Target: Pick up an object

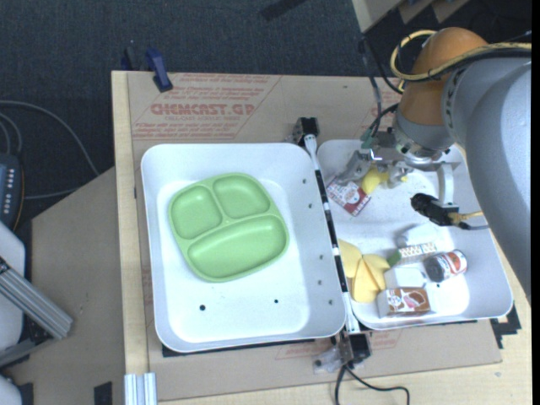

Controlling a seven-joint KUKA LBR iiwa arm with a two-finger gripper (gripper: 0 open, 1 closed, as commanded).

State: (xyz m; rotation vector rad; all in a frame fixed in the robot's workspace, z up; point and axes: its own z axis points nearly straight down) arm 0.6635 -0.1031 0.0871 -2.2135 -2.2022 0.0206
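Hand [377,160] hangs, apparently, near right bin [494,298] far edge.

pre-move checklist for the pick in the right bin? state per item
1. Tool over right bin, at its far end: ok.
2. Candidate under tool: red-and-white packet and a small yellow item lie close by: ok.
3. Anything held by the tool: cannot tell.
4. Target isolated: not ok, packet and yellow item lie close together.
5. Near-end clutter, yellow wedges, brown carton, small can, apart from tool: ok.
6. Left bin holds green divided plate, away from the arm: ok.
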